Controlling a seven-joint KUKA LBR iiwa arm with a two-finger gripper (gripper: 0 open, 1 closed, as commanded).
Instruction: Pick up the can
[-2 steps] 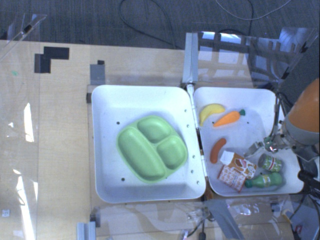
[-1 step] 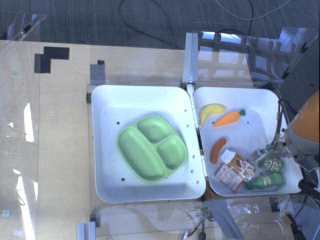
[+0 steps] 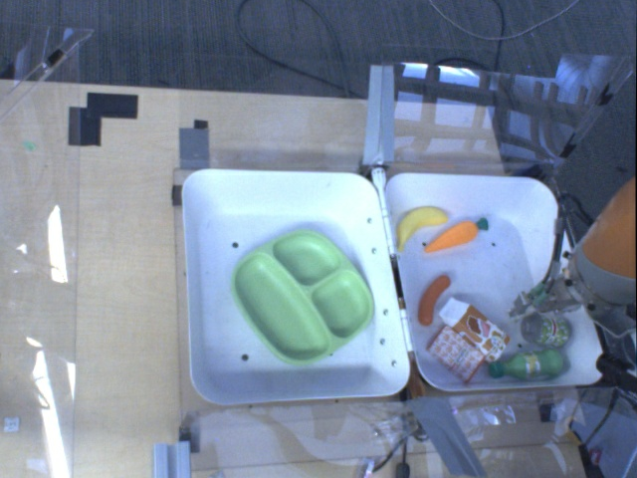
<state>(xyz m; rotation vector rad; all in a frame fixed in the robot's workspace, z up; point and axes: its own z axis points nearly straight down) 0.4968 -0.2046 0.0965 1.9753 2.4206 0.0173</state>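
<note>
Camera view, looking down on both bins.

Claw (image 3: 542, 305): low over the near right corner of the right bin (image 3: 498, 183), at the end of the arm (image 3: 609, 252) entering from the view's right. Spread or pressed together: cannot tell, metal parts blurred against the can.

Can (image 3: 549, 333): directly beneath the claw and just nearer the camera, touching or almost touching it; contact not resolvable. Presents a round, silvery end face, so apparently standing upright, long axis roughly vertical and toward the camera. Not seen clamped in the claw.

Edges: right wall of the bin just beyond the claw on the arm side; near wall just past the green bottle (image 3: 528, 366), which lies on its side right below the can, long axis along that wall, cap toward the view's left.

Room: carton (image 3: 468, 340) close on the view's left of the claw, tilted. Sausage (image 3: 434, 299) farther left. Carrot (image 3: 455, 236) and banana (image 3: 420, 222) well apart, toward the far left corner. Bare white floor between the claw and the far wall.

Left bin (image 3: 199, 267): well away from the claw, bearing a green divided plate (image 3: 304, 293).
</note>
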